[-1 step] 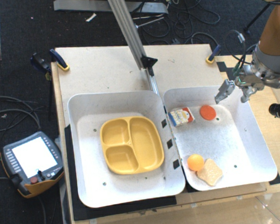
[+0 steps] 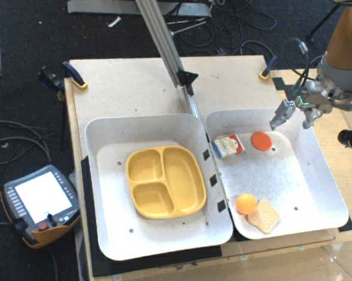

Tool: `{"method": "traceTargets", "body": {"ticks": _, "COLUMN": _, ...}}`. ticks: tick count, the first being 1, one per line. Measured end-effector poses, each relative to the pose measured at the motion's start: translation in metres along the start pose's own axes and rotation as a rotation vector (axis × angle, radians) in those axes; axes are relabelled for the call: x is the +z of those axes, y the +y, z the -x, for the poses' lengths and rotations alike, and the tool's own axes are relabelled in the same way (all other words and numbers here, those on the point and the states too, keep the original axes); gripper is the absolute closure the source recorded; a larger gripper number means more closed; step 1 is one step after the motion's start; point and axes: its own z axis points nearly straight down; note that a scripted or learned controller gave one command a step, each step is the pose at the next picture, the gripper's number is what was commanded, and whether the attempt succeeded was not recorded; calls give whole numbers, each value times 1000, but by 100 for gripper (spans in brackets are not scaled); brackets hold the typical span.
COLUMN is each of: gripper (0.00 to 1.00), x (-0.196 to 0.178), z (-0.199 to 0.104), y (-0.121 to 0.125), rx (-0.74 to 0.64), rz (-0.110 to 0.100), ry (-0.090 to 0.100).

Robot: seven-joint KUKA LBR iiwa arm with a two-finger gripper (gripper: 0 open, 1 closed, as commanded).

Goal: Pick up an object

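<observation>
Left bin (image 2: 103, 136) held yellow divided plate (image 2: 165, 181). Right bin (image 2: 322, 174) held small carton (image 2: 227, 146) and red disc (image 2: 261, 140) near far wall, orange ball (image 2: 246, 203) touching tan bread slice (image 2: 264, 216) near front. Metal pole (image 2: 166, 44) slanted over tabletop (image 2: 130, 86) behind bins. Claw (image 2: 294, 118) hovered above right bin's far right corner, fingers spread apart, gripping nothing, clear of red disc.

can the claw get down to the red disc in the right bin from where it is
Probably yes: the open claw hangs just up and right of the red disc, nothing lies over it, and the small carton sits apart on its left.
</observation>
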Motion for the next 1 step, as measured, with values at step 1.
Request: {"method": "traceTargets", "body": {"ticks": 1, "gripper": 0, "x": 64, "z": -3, "y": -3, "rx": 2, "rz": -7, "ry": 1}}
